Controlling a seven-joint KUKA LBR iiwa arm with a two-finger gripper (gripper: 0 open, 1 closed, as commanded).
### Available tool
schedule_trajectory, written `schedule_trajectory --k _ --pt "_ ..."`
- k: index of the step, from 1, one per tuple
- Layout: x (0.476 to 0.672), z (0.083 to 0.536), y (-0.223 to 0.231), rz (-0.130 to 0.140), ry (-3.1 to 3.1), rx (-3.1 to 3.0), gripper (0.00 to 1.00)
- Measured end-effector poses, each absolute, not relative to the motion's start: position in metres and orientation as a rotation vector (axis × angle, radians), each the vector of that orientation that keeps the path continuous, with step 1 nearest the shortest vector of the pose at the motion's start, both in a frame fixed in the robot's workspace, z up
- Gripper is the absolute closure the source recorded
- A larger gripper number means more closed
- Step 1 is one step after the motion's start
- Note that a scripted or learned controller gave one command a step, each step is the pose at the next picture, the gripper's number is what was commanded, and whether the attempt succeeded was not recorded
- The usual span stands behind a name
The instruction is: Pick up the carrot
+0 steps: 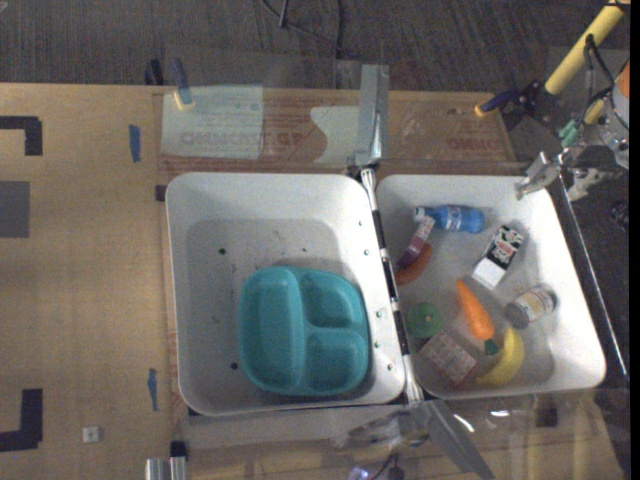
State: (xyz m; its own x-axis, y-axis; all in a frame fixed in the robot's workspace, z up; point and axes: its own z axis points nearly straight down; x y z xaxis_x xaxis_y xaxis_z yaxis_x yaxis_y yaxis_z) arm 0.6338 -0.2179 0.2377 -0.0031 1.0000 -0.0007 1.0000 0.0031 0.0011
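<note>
- Bins: two white ones side by side; the left one holds a teal tray, the right one holds the clutter.
- Arm: it reaches in at the upper right, off the right bin's far right corner, with a yellow part above.
- Gripper: it sits over that corner's rim; whether it is parted or closed I cannot tell, and nothing shows in it.
- Carrot: it lies in the right bin's middle, down and to the left of the gripper, well apart from it. Its long axis runs from upper left to lower right, the green end touching or just beside a banana.
- Neighbours: a green disc near its left, a small jar near its right, a packet below.
- Bottle: blue, at the back.
- Carton: printed, print too small to read.
- Writing: faint lettering on the clear sheet behind the left bin, not legible.
</note>
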Motion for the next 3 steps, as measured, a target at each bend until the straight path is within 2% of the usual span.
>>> schedule_trajectory --k 1,2,3 --pt "0.61 0.142 -0.185 0.0 2.37 2.061 0.0" --pt "0.561 0.09 -0.152 0.001 2.255 2.183 0.0" --pt "0.522 0.089 -0.105 0.007 2.399 2.014 0.0"
